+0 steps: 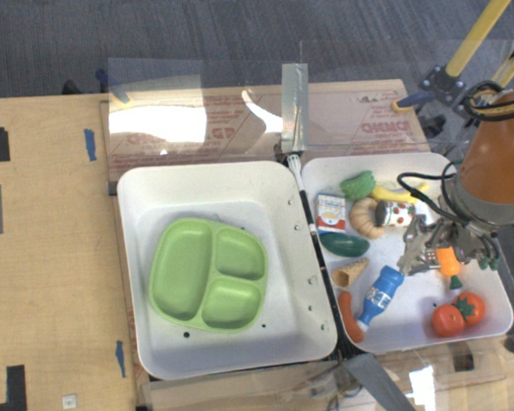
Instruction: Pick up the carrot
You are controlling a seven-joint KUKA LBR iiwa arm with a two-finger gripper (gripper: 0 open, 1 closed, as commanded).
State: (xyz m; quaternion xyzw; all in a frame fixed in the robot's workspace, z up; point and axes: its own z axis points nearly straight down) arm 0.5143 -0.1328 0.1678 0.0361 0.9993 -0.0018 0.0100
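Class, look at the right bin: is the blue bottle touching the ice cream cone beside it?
Apart. The camera view shows a strip of white bin floor between the blue bottle and the ice cream cone.

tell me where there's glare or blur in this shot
Camera view: strong white glare on the clear plastic sheet behind the bins; a smaller bright patch at the bottom edge. The grey two-finger gripper and the orange carrot beside it look soft and cluttered. The green divided plate is evenly lit.
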